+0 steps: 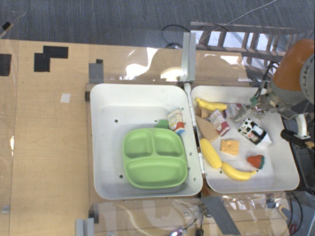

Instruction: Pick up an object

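At the upper right of the right bin (288, 183), the pincer (244, 110) hangs low; whether it is wide or narrow I cannot tell. Just below it lies a black-and-white carton (252, 131), a small can (219, 122) to its left. The wooden desk (44, 146) also carries a left bin (106, 102) holding a green divided tray (155, 157), grey carpet (98, 9) beyond.

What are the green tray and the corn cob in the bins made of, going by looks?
Green tray: looks like moulded plastic, matte to semi-gloss; uniform lime colour, rounded rims, three pressed compartments.
Corn cob: probably a plastic or rubbery toy; even saturated yellow with a regular kernel texture. Whether it is hard or soft is not clear from this view.
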Controlling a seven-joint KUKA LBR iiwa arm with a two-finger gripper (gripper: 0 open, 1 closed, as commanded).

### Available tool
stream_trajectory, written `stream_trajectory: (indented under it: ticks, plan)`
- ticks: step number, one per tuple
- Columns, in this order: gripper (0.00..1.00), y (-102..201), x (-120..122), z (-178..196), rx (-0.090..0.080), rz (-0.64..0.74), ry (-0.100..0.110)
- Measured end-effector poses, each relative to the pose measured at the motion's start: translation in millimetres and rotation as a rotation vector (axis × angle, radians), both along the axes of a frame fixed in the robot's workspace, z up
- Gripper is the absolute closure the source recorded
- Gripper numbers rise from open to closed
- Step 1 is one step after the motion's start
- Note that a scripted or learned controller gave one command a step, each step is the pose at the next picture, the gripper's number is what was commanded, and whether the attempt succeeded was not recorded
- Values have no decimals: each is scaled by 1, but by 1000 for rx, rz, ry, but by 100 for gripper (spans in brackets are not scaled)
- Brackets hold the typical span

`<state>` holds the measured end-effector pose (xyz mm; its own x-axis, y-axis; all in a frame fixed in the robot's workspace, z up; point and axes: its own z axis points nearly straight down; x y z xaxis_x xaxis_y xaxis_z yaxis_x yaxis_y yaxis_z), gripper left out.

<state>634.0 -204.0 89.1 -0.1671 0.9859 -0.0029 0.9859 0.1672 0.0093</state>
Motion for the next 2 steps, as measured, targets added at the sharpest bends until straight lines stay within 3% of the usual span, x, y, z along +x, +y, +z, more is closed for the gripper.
stream_trajectory:
  ticks: [1,2]
  plan:
    - [0,-2,-60,1,-1,34,-1]
    - [0,8,-83,76,-2,229,2]
